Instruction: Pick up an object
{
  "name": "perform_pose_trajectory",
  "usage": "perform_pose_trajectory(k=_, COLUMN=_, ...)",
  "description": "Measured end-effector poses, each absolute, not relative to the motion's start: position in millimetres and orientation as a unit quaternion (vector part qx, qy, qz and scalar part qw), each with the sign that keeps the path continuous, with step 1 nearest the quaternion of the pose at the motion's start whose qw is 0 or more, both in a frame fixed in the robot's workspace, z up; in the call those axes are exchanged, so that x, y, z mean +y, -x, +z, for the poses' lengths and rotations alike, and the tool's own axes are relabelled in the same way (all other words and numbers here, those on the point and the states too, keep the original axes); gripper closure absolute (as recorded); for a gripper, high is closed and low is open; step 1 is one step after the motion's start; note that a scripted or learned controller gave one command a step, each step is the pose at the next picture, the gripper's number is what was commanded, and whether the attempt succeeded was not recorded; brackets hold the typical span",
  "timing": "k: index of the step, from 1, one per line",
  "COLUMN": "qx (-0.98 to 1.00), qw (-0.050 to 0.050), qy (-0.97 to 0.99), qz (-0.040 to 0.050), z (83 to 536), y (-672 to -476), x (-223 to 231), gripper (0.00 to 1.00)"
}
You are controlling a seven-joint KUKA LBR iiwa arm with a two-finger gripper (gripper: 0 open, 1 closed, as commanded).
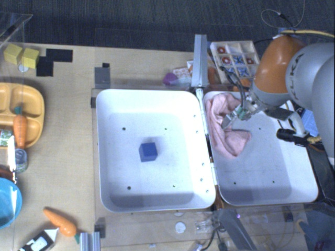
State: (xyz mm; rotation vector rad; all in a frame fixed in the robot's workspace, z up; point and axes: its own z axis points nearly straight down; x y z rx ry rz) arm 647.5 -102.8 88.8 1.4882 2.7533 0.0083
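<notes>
Looking down at the bench (63,192), you see it carrying two shallow white bins side by side. Your arm (309,72), grey with an orange band, comes in from three o'clock and bends over the right bin (272,182). The left bin (157,187) sits at the centre of the picture, its rim touching the right bin's rim along the middle divider.

A pink cloth (226,124) lies crumpled in the right bin, against that bin's nine o'clock wall and reaching up toward its eleven o'clock corner. The claw (234,117) sits right on top of the cloth, at about the cloth's two o'clock side. You cannot tell from this angle whether the claw is released or clenched, or whether any cloth is caught in it.

A yellow tray (31,106) rests on the bench at nine o'clock, with a carrot (20,130) lying on it. A blue bowl (8,203) shows at the eight o'clock edge. A second carrot (62,222) lies on the bench at seven o'clock.

A blue cube (148,151) sits alone in the left bin, a little toward that bin's seven o'clock from its middle, well apart from the claw. A small purple thing (170,78) rests just beyond the left bin's one o'clock corner. Two yellow blocks (22,56) sit at ten o'clock.
</notes>
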Motion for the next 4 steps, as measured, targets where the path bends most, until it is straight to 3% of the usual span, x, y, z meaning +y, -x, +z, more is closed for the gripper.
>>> perform_pose_trajectory(k=1, qx=0.925, qw=-0.009, qy=-0.379, qz=-0.0083, z=89.8, y=-664.0, x=-101.3, gripper=0.0)
perform_pose_trajectory(k=2, qx=0.926, qw=0.008, qy=-0.377, qz=-0.0021, z=104.2, y=-671.3, x=-98.3, gripper=1.0)
perform_pose_trajectory(k=3, qx=0.882, qw=0.007, qy=-0.472, qz=0.0029, z=309.4, y=-653.0, x=-57.4, gripper=1.0)
perform_pose_trajectory(k=4, qx=0.934, qw=0.003, qy=-0.358, qz=0.0017, z=186.6, y=-669.9, x=-0.1, gripper=1.0)
